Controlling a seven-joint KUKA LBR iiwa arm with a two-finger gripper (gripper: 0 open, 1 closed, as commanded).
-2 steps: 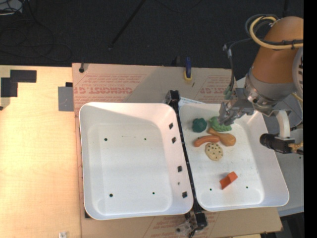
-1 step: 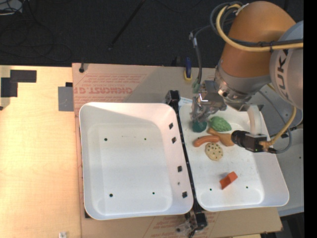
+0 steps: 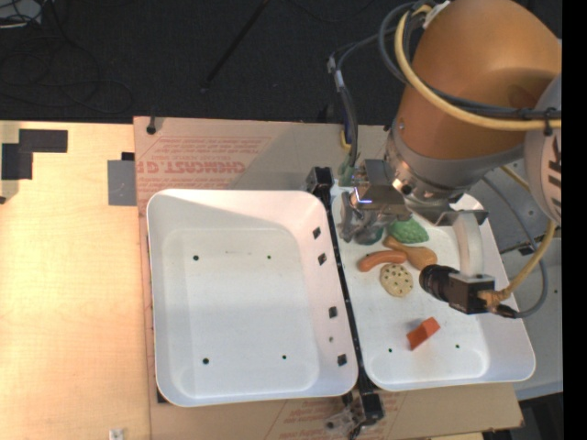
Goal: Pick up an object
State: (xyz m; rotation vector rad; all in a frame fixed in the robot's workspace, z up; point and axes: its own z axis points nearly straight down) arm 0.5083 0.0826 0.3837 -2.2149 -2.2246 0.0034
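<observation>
Arm [image 3: 477, 71]: large rounded orange-brown shell, smooth and matte, over a grey ring-shaped collar [image 3: 449, 168]. Cables [image 3: 431, 90]: yellowish and black hoses looped around the shell, further black leads down its left flank. Wrist block [image 3: 376, 195]: small silver metal housing, glinting, with a blue-violet light. Side panel at right edge: pale grey, ribbed

Right bin [image 3: 500, 360]: gripper [image 3: 365, 218] lowered at its upper-left corner beside green item [image 3: 408, 231]; also sausage [image 3: 379, 260], speckled cookie [image 3: 397, 280], red block [image 3: 422, 334]. Left bin [image 3: 165, 282] alongside.
</observation>
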